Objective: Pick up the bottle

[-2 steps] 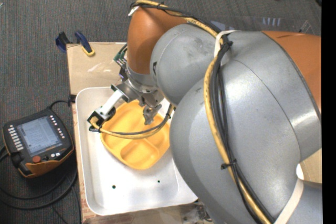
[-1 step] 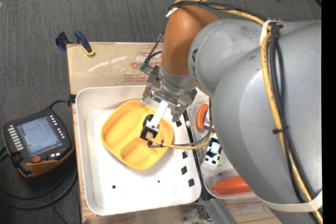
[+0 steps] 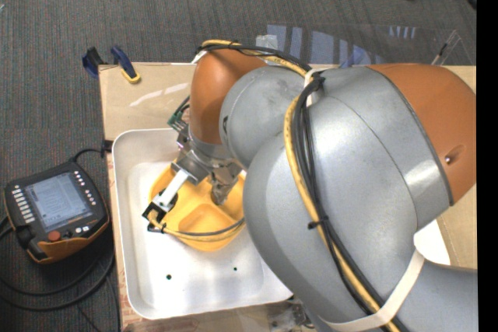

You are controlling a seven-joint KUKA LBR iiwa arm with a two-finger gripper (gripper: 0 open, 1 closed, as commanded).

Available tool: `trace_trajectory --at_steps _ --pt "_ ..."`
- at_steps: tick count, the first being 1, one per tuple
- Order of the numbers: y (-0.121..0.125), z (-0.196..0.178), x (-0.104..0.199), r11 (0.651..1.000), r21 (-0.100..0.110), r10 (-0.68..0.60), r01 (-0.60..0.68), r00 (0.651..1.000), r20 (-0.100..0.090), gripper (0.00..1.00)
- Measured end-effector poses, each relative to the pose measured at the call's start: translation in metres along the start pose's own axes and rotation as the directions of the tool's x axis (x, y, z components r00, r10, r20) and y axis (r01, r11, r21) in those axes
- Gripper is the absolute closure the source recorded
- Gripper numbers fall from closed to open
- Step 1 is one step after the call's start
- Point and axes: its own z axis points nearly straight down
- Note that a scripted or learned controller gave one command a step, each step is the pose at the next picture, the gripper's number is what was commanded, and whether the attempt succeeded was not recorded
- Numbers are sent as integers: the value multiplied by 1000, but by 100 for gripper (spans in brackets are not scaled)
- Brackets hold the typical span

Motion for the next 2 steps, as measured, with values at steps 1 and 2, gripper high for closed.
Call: trace_trajectory --at_steps 1,2 --pt "6 -9 -9 1000 2 4 -4 1000 29 100" --pt "52 -100 -92 999 -1 55 -55 999 -1 100"
